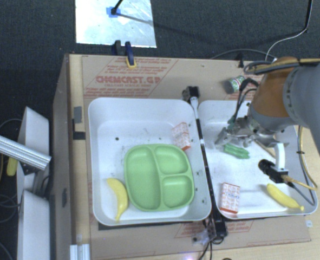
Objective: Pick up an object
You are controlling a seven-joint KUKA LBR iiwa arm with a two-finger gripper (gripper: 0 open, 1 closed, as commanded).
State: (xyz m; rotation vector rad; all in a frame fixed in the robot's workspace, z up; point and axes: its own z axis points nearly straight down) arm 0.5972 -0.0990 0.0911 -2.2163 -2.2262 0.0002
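The tool (233, 137) sits low in the right bin (214, 115), right over a green thing (236, 151).

The green thing is small, long and bright, lying flat, touching or just under the tool. One cannot tell if the tool is grasping it. Farther from the tool lie a yellow banana (283, 196) and a small red and white box (230, 196).

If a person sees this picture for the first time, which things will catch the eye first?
Probably the green divided plate in the left bin, with a yellow banana touching its left edge. Next, the grey and orange arm over the right bin, its gripper down beside a small green object.
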